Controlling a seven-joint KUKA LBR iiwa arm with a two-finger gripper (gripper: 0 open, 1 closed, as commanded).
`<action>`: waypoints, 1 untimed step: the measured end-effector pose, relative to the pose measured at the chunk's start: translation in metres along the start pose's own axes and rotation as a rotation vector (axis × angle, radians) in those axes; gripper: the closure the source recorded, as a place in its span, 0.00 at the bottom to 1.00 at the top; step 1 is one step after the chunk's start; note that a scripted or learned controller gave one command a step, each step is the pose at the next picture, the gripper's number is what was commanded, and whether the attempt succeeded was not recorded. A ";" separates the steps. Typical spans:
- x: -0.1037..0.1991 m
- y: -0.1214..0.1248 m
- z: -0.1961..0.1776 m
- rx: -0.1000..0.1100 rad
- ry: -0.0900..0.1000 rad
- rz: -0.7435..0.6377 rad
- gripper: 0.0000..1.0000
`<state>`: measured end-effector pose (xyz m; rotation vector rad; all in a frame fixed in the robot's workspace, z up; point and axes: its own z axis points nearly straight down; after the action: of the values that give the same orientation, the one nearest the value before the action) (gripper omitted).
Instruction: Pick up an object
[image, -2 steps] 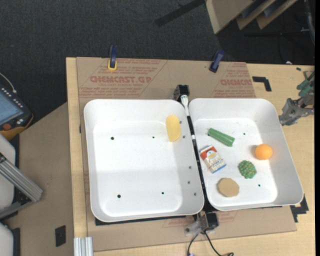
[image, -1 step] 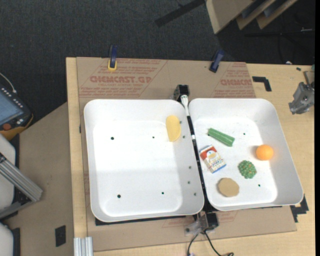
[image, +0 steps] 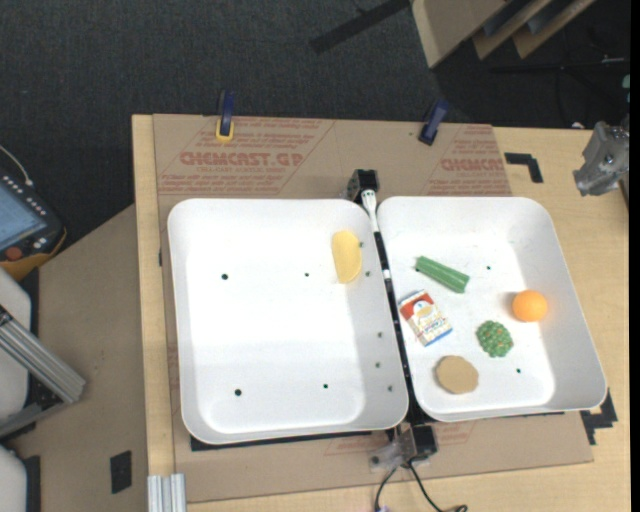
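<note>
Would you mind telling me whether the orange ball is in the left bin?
No, the orange ball lies in the right bin, near its right wall.

Five items lie in the right bin, one yellow piece left.

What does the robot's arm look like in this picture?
Just a small bit of the robot peeks in at the right edge, above the right bin. That bit is shiny grey metal with chunky, blocky shapes and a few darker spots. It is too small and blurry to make out cables or markings.
</note>
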<state>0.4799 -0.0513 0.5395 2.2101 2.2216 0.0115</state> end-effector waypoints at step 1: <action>-0.031 -0.001 0.004 0.008 -0.002 0.008 1.00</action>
<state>0.4794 -0.0825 0.5352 2.2224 2.2155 0.0012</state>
